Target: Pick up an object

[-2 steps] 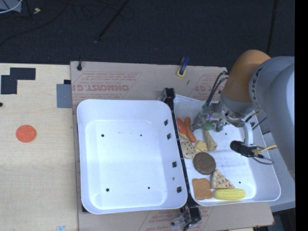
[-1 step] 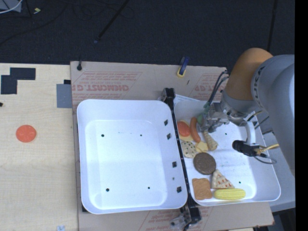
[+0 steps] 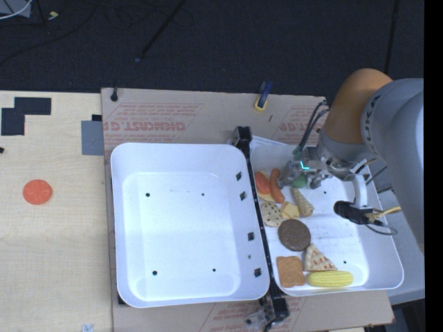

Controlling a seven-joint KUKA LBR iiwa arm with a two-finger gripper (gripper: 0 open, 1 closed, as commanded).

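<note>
The right bin [image 3: 370, 258] holds play food: orange carrot pieces [image 3: 263, 184], a red sausage [image 3: 277, 180], a beige cone [image 3: 302, 203], a cracker [image 3: 271, 215], a brown round cookie [image 3: 295, 234], a toast slice [image 3: 291, 271], a pizza wedge [image 3: 318, 258] and a corn cob [image 3: 330, 279]. My gripper [image 3: 303, 174] hangs low over the bin's far left part, just right of the sausage and above the cone. A small green item [image 3: 297, 181] shows right under it; whether it is touched I cannot tell.
The left bin [image 3: 119, 206] lies beside the right one, with a black divider [image 3: 252, 213] between them. A black cable piece [image 3: 354, 213] hangs from the arm over the right bin. An orange disc [image 3: 37, 192] lies on the bench at far left. A blue-yellow clamp [image 3: 262, 97] sits at the back.
</note>
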